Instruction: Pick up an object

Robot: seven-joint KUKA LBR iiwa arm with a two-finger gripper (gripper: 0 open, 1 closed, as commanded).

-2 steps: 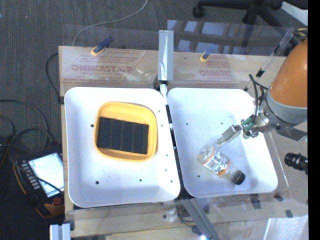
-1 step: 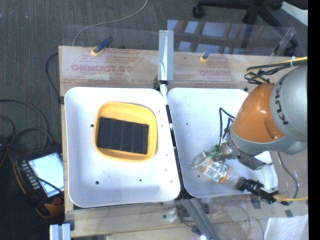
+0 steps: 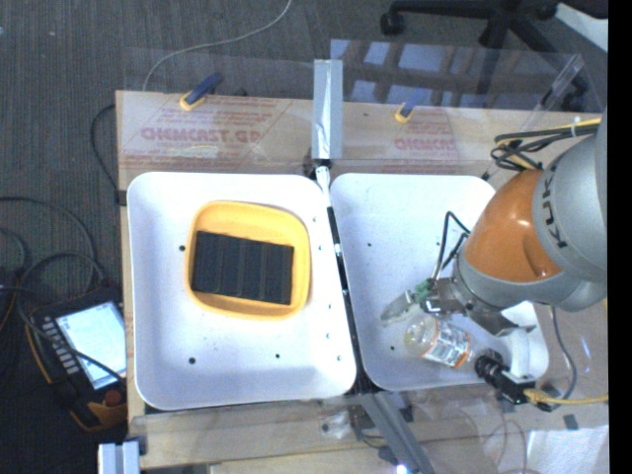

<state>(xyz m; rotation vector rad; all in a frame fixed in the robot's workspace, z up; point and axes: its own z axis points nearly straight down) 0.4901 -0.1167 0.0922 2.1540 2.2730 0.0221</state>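
In the left bin (image 3: 158, 294) lies a yellow rounded dish (image 3: 209, 220) with a black ribbed block (image 3: 243, 268) set in it. My gripper (image 3: 431, 302) is low over the near part of the right bin (image 3: 380, 215), under the orange wrist band. A small clear plastic piece (image 3: 398, 308) lies just to its left, touching or nearly so. A crumpled clear packet with an orange-and-white label (image 3: 442, 346) lies right below the gripper. I cannot tell whether either one is held.
The bins meet at a raised ridge (image 3: 336, 265) down the middle. The arm's bulk covers the right bin's right side. Blue and yellow clamps (image 3: 200, 90) sit on the board behind the bins.
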